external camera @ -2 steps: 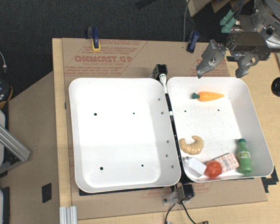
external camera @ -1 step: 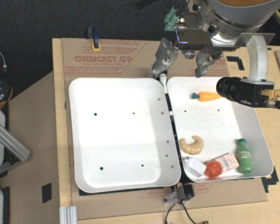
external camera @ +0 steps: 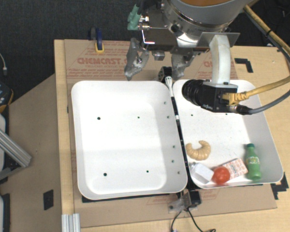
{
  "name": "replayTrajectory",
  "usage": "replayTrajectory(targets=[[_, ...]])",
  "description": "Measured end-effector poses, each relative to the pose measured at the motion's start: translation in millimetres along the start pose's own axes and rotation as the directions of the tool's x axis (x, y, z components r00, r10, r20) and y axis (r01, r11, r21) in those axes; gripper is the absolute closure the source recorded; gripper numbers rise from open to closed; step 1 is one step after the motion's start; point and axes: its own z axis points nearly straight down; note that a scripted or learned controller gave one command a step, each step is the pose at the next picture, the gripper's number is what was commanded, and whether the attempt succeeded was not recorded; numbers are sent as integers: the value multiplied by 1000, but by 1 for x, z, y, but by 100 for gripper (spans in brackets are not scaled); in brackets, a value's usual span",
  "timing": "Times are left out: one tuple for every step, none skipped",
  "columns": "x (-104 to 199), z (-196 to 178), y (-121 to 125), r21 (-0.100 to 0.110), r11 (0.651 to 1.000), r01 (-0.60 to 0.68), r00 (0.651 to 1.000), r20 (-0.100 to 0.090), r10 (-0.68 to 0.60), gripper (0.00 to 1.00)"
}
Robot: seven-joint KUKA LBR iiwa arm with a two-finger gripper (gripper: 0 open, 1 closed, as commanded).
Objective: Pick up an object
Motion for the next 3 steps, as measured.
replayTrajectory(targets=[[11,0,1,-1,1000,-6,1000,1,6,0],[11,-1,1,-1,1000,-7,1000,1,7,0],[11,-1,1,-1,1000,-7,1000,1,7,0]])
